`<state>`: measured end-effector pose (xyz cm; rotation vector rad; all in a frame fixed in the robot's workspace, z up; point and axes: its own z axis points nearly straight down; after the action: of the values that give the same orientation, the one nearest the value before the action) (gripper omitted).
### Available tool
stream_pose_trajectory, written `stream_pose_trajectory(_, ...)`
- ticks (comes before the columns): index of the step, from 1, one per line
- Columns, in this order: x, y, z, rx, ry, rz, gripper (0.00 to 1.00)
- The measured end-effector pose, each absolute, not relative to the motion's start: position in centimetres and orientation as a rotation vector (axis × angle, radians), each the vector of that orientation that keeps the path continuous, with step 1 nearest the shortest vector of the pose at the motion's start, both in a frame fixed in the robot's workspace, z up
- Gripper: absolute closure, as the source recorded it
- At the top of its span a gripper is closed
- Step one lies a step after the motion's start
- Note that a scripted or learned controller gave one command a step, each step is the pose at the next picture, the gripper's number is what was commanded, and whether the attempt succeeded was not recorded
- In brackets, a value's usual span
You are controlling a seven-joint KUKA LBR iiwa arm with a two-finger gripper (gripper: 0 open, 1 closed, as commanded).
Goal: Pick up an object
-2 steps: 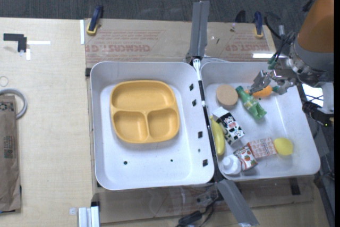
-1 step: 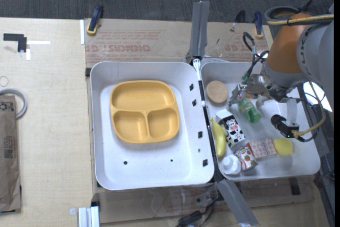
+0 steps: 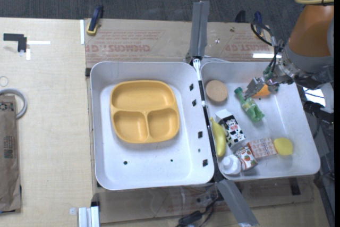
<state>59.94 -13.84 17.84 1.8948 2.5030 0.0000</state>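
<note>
**Arm Reached Into the Right Bin, Nothing Lifted Yet**

In the left bin (image 3: 101, 130) lay a yellow tray (image 3: 144, 111) with three parts. It sat by itself, well apart from the arm.

The right bin (image 3: 297, 130) held all the small things. Near its left wall was a tan round disc (image 3: 216, 91). Below that lay a banana (image 3: 218, 137), touching a small cow carton (image 3: 231, 131). At the front were a white bottle (image 3: 229, 164), a juice box (image 3: 246, 157), a red packet (image 3: 264, 146) and a lemon (image 3: 283, 146), all close together. A green bottle (image 3: 250, 105) lay toward the back.

The gripper (image 3: 264, 84) was at the back of this bin, just beside the top of the green bottle. Something orange (image 3: 263, 91) showed right under it. I could not tell if the gripper was open, closed, or holding anything.

So the job looked only part done. The arm was down near a thing, but I think the grab and the lift were left to do.

The green bottle sat very close and could get bumped. The back wall was near too.
</note>
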Motion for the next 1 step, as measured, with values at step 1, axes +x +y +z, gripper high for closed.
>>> stream_pose_trajectory(1,61.3,-14.3,9.22,1.926,2.481,0.0,0.0)
